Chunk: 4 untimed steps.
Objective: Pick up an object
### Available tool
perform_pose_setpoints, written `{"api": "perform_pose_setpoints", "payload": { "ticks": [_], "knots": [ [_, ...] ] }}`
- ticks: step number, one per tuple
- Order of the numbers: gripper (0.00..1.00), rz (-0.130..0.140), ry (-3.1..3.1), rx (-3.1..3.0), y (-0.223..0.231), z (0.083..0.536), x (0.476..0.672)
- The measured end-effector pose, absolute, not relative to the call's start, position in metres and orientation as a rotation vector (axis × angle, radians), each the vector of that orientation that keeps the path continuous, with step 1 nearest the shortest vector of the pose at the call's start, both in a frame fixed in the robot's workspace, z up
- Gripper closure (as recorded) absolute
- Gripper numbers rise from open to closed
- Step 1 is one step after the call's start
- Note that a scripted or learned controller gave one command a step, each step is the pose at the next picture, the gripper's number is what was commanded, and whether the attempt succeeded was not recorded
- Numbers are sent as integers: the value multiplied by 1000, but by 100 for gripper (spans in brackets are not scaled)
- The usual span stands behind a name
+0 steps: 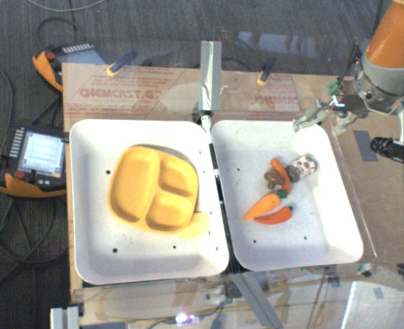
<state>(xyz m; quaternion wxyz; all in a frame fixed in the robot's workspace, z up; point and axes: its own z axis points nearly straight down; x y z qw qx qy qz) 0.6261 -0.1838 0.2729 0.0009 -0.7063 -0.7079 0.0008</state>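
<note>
Two shallow white plastic bins side by side on the counter [78, 101], meeting along a raised seam at centre. In the left white bin [85, 184], a yellow moulded tray with three compartments [155, 188], taking up most of the floor, with bare margin at 9 and 6 o'clock. In the right white bin [325, 245], a small cluster just past centre toward 1 o'clock: an orange toy carrot with a green tip [263, 205], a flatter orange-red piece [276, 216] touching it at 5 o'clock, a small brown figure [276, 178] with a red-orange piece against it, and a short white printed cylinder [302, 165] lying on its side at the cluster's 2 o'clock end. Wide bare floor around the cluster toward 6, 7 and 11 o'clock; less toward the right wall at 3 o'clock. Grey arm with orange band [387, 40] entering at 2 o'clock, its gripper [318, 115] above the right bin's back rim near the 1 o'clock corner, well apart from the cluster. Cannot tell how far open, too small and blurred; nothing seen in its hold. Handheld control pendant with a lit screen [40, 153] on the floor at 9 o'clock.
</note>
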Motion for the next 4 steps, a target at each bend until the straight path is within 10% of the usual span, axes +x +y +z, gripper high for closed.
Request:
{"api": "perform_pose_setpoints", "payload": {
  "ticks": [1,2,3,4],
  "knots": [
    [0,-1,-2252,-2190,-197,95,585],
    [0,-4,-2278,-2186,-168,90,568],
    [100,-6,-2278,-2188,-169,100,568],
    [100,3,-2386,-2045,-104,289,596]
  ]
}}
